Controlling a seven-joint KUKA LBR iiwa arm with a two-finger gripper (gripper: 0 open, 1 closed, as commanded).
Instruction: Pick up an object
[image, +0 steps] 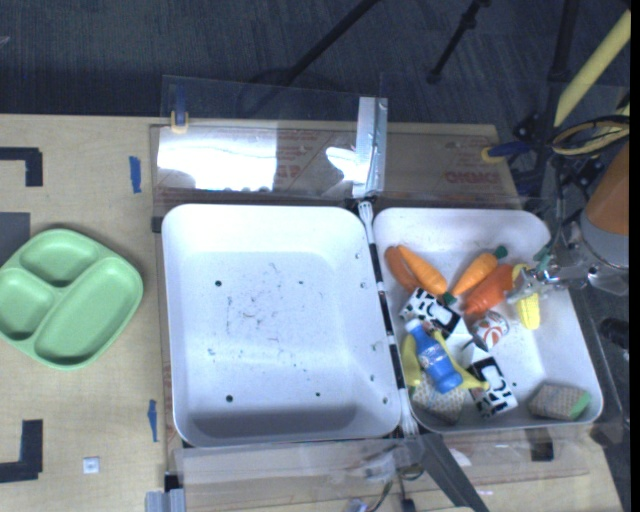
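Camera view: gripper (540, 272) at the right bin's (570, 345) far edge, finger opening impossible to tell. Nearest, an orange toy carrot (490, 288) among clutter; probably light, rigid, smooth. Best grasped across its middle.

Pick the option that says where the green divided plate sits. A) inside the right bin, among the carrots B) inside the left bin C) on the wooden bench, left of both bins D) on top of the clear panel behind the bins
C: the green divided plate lies on the wooden bench, apart from the left bin, while the carrots and other items are in the right bin.
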